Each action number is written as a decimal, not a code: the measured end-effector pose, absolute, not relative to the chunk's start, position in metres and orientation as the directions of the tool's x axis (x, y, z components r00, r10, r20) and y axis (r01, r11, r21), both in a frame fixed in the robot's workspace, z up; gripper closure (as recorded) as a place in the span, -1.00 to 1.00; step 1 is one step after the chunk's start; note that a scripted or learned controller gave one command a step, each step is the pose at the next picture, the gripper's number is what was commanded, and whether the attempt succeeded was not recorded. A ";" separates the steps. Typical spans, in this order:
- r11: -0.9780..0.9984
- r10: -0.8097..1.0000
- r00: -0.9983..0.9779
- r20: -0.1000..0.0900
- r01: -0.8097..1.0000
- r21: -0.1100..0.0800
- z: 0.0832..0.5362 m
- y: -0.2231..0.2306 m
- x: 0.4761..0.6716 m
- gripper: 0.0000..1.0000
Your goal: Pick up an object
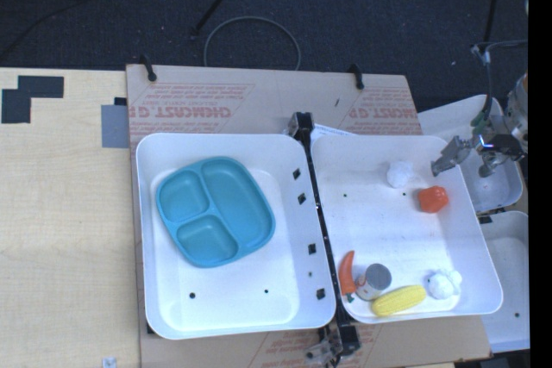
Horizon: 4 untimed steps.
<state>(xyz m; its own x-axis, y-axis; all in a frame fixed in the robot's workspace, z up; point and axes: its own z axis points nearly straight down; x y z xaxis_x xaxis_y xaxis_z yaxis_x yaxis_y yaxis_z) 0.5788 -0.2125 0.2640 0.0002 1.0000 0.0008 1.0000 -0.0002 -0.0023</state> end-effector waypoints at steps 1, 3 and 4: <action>0.001 1.000 -0.001 0.003 1.000 -0.008 0.201 -0.207 0.580 -1.00; -0.001 1.000 0.001 0.002 1.000 -0.006 0.105 -0.202 0.568 -1.00; -0.003 1.000 0.003 0.002 1.000 -0.004 0.118 -0.203 0.568 1.00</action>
<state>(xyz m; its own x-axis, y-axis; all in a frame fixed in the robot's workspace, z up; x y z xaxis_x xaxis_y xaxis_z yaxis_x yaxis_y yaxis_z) 0.5680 -0.2035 0.1175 0.0027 1.0000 0.0015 1.0000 -0.0027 -0.0043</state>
